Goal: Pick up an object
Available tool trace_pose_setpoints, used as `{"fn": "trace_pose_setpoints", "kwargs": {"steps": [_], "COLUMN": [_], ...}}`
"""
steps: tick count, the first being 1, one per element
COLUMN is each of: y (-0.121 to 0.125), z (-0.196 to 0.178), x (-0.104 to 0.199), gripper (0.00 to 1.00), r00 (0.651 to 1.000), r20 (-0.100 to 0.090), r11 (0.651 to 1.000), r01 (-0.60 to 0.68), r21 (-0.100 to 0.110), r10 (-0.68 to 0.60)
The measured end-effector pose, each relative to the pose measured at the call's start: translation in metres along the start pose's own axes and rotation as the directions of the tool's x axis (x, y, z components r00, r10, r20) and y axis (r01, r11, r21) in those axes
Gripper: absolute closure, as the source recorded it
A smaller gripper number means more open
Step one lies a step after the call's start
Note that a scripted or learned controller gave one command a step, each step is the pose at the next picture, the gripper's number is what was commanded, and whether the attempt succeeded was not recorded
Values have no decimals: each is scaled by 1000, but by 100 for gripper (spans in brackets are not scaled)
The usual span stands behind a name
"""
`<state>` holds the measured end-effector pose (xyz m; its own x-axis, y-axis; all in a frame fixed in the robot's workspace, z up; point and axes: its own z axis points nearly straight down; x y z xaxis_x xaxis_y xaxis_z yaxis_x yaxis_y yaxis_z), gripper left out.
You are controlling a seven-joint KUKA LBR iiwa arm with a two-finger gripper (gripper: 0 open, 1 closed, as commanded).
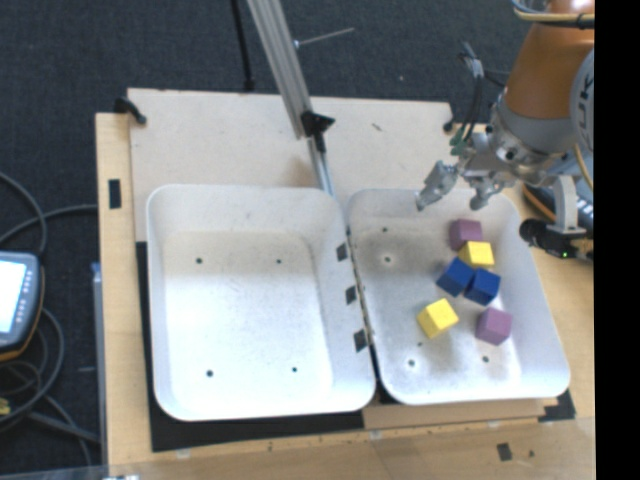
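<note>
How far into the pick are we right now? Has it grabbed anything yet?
Nothing looks picked yet. The gripper hangs open over the top edge of the right bin, with nothing between its fingers. All six blocks lie in that bin: two purple, two yellow, two blue. Left: descend, close on a block, lift; the upper purple block looks nearest.

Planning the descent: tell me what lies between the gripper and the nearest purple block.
Nothing. In the camera view the gripper hangs above the right bin's far edge, and only bare white bin floor separates it from the purple block just below.
</note>
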<state>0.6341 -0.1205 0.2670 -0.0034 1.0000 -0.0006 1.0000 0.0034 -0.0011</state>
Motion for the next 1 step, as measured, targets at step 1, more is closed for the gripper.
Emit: {"fn": "trace_pose_setpoints", "kwargs": {"steps": [1], "y": [-47], "z": [138], "x": [-9], "gripper": [0], "r00": [1000], "r20": [4], "r11": [1000], "r01": [0], "r21": [-15], "r10": [0]}}
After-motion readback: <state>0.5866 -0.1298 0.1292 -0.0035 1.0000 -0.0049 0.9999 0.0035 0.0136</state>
